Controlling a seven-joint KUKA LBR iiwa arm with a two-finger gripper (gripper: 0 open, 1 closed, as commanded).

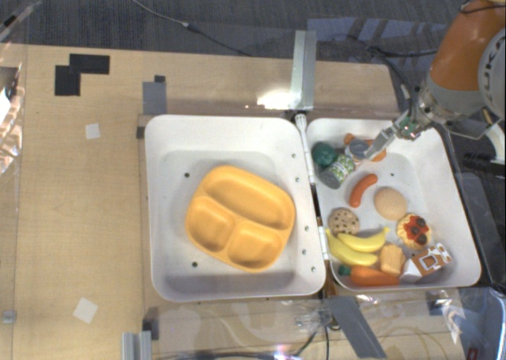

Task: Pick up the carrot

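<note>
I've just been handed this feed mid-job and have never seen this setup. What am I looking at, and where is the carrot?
One camera looks down at a slant on a bench with two white bins. The grey and orange arm reaches in from the right; its gripper hovers over the back of the right bin, near a small can. That bin holds toy food: a sausage, a bun, a cookie, a banana. The carrot lies along its near edge, far from the gripper. The left bin holds a yellow divided plate.
</note>
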